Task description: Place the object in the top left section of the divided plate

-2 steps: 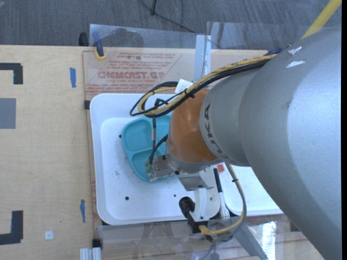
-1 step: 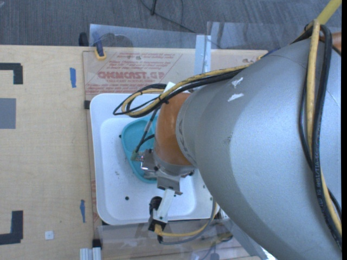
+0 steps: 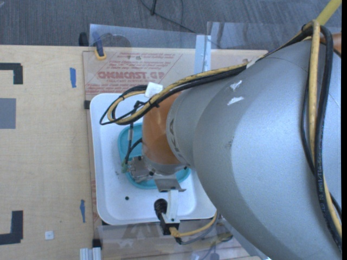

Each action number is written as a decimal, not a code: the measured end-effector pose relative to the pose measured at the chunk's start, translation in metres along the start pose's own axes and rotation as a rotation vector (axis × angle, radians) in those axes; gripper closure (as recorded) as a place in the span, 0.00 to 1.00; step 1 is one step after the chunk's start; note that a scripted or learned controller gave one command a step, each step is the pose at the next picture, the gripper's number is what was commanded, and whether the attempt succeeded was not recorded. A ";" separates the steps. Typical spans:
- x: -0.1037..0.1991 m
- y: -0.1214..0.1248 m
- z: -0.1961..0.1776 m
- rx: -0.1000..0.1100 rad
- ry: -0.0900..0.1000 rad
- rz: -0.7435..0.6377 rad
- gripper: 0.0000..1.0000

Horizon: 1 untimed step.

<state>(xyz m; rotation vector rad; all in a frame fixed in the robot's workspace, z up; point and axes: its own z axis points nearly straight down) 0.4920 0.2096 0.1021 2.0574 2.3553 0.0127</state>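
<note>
Teal divided plate (image 3: 126, 145) lies in the white bin (image 3: 103, 161), the arm's wrist covering it toward 3 o'clock; object and hand state cannot be told, so placement seems under way.

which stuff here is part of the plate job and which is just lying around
Belongs to the job:
- teal divided plate, mostly covered by the arm
- white bin holding the plate
- arm above the plate

Just lying about:
- blue tape strips on the bench
- black tape marks
- orange clamp
- printed sheet
</note>
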 end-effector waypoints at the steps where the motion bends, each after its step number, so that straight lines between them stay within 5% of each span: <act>1: -0.045 0.028 -0.104 0.018 0.002 0.268 1.00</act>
